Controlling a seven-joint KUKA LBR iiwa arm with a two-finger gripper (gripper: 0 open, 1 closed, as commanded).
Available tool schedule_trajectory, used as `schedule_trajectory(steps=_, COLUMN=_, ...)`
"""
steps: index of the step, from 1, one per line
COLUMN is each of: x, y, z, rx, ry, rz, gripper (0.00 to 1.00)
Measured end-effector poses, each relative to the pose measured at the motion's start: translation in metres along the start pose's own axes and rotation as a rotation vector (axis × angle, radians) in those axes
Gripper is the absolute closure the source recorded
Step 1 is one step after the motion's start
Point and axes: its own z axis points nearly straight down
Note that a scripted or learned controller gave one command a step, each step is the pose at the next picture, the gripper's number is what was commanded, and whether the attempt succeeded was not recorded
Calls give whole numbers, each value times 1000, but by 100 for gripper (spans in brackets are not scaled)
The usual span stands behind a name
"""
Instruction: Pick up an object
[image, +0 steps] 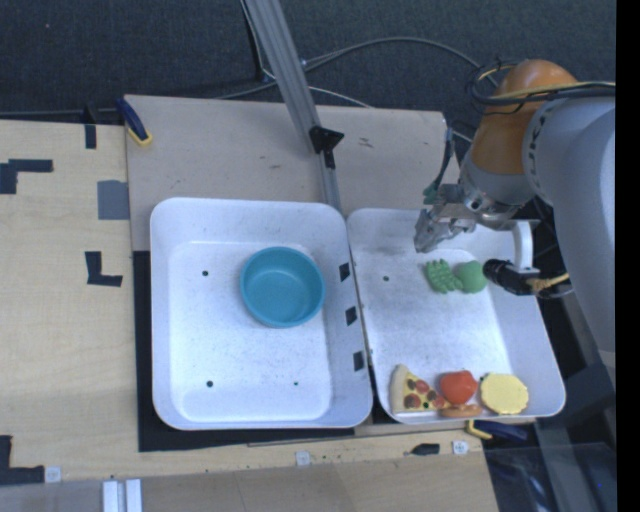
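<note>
We take the green toy (452, 275) as the nearest thing to be picked. It lies in the far half of the right bin (440, 340), toward that bin's right wall, flat on the white floor. It looks like two joined parts, a darker ridged piece on the left and a paler rounded piece on the right. We cannot make out what it is meant to be.

The jaws hang just beyond the toy, toward the bin's far rim and a little to its left. They point down at the bin floor. They do not sit around the toy, and we see nothing held in them. We cannot tell whether they stand wide or narrow. The grey arm (575, 170), with its orange band (520, 110), comes in over the bin's right side.

Along the near edge of the same bin lie three more toys in a row: a pizza slice (410, 388), a red round piece (458, 386) touching it, and a yellow disc (503, 394) just beside that.

In the left bin (160, 300) a blue bowl (282, 286) stands upright, toward the far right part and well apart from the walls.

Both bins rest on the table (60, 300), which carries black tape marks. A grey metal strut (290, 80) slants across the far side.
</note>
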Motion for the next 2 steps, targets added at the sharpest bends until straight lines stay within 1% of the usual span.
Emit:
schedule_trajectory(steps=1, x=-1, y=1, z=43, rx=0, ry=0, rz=0, gripper=0)
schedule_trajectory(steps=2, x=-1, y=1, z=60, rx=-4, ry=-1, rz=0, gripper=0)
